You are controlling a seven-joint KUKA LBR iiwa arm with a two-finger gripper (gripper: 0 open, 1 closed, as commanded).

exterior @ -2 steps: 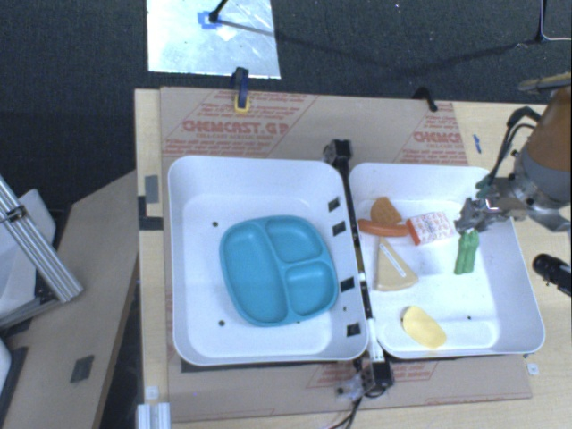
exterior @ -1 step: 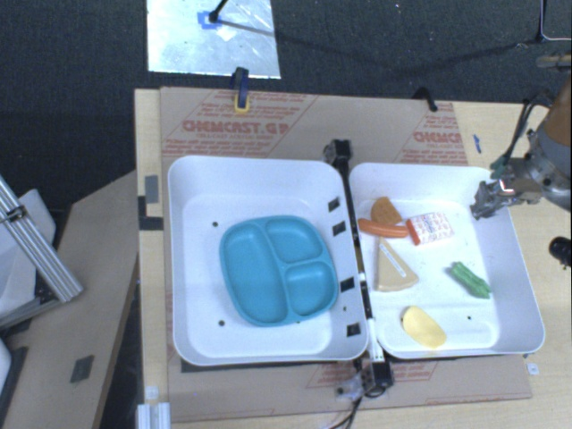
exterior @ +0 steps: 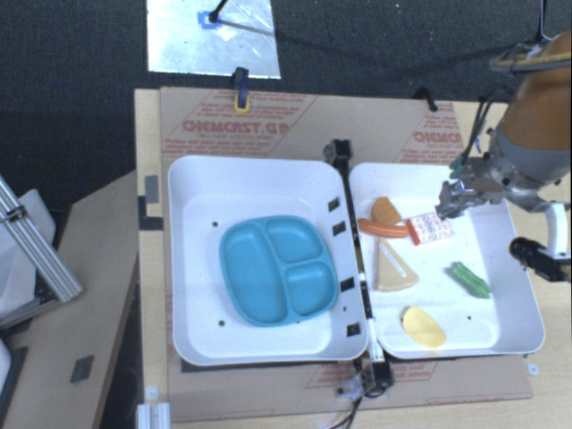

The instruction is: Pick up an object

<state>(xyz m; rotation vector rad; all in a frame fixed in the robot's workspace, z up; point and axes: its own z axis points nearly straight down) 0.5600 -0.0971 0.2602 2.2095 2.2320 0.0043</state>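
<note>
The hand [exterior: 454,198] hangs over the right bin [exterior: 514,329], and the small red and white box [exterior: 431,229] lies just below and a bit left of it, though I cannot tell its grip.

We see the gripper [exterior: 453,197] hovering over the right bin [exterior: 518,329], just above a small red-and-white packet [exterior: 430,229]. Left of the packet lie an orange sausage [exterior: 382,229] and a tan round piece [exterior: 386,210]; below it, a pale wedge [exterior: 394,270], a green piece [exterior: 469,278] and a yellow piece [exterior: 424,326]. The left bin [exterior: 192,239] holds a blue divided plate [exterior: 275,269].
</note>
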